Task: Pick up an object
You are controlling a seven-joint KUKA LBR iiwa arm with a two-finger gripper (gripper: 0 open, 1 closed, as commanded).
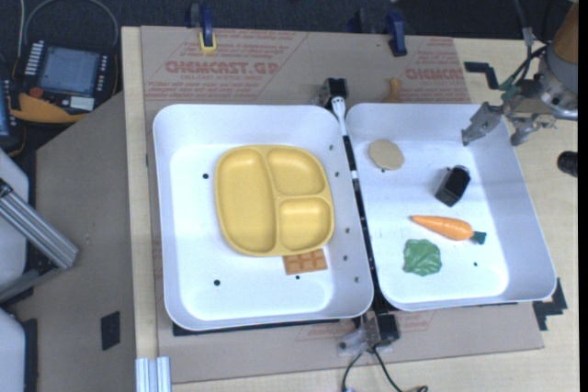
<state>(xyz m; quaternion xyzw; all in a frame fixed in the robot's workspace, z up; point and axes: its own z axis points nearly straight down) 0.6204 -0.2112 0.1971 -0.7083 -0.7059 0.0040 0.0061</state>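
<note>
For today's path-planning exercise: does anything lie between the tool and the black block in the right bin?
Nothing visible does. The tool hovers over the right bin's upper right; bare white floor separates it from the black block.

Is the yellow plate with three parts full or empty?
Empty. The yellow plastic three-part plate shows bare yellow in every part.

Open white floor across the middle and far corner of the right bin (524, 197), crowded only by a tan disc (387, 154), a black block (452, 184), a carrot (446, 228) and a green leaf (422, 257), each apart from the others. Left bin (175, 197) largely taken up by a yellow divided tray (273, 197), a waffle piece (305, 263) touching its near edge; bare strips along the walls. Gripper (501, 117) poised over the right bin's far rim.
</note>
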